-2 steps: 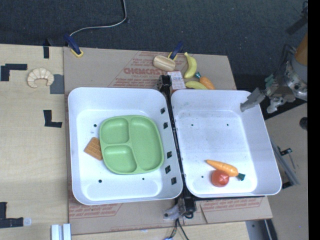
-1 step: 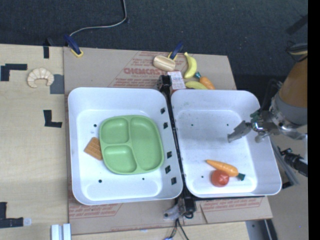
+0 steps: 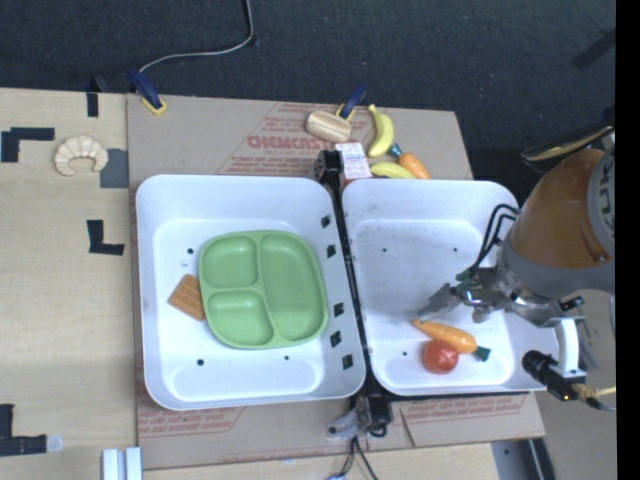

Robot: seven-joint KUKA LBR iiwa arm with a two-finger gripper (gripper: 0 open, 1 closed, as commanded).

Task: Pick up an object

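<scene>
In the right bin (image 3: 400, 218), near its front wall, lie an orange toy carrot (image 3: 447, 335) and a red tomato (image 3: 440, 358) touching it from below. My gripper (image 3: 447, 302) hangs just above the carrot, reaching in from the right under the orange wrist band. Its grey fingers (image 3: 436, 300) point left and down, spread apart, with nothing between them.
The left bin (image 3: 160, 218) holds a green divided plate (image 3: 264, 289) with a tan wedge (image 3: 187, 296) tucked under its left edge. Behind the bins on the cardboard lie a bread roll (image 3: 327, 124), a banana (image 3: 381, 133) and a small box (image 3: 352, 160). A croissant (image 3: 80, 154) sits far left.
</scene>
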